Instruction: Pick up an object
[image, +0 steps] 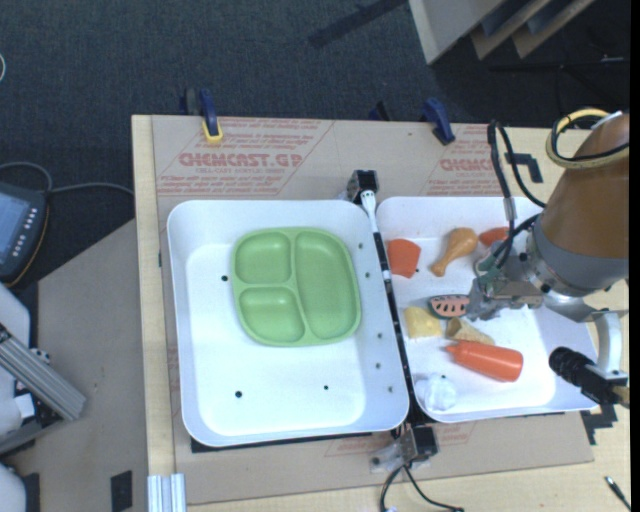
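Observation:
The right bin (530, 395) holds several toy foods: a tan drumstick (455, 248), an orange-red block (402, 256), a red piece (493, 237) partly behind the arm, a watermelon slice (447, 305), a pale yellow wedge (421, 323), a tan chunk (468, 331), an orange carrot-like piece (487, 360) and a small white item (437, 392). My gripper (484, 297) hangs low over the bin's middle, right beside the watermelon slice and just above the tan chunk. I see nothing lifted in it.
The left bin (200, 380) carries a green divided plate (297, 285). A black divider rail (385, 290) runs between the bins. The arm's orange and grey body (585, 215) covers the right bin's far right side. Cables (505, 165) hang near its back edge.

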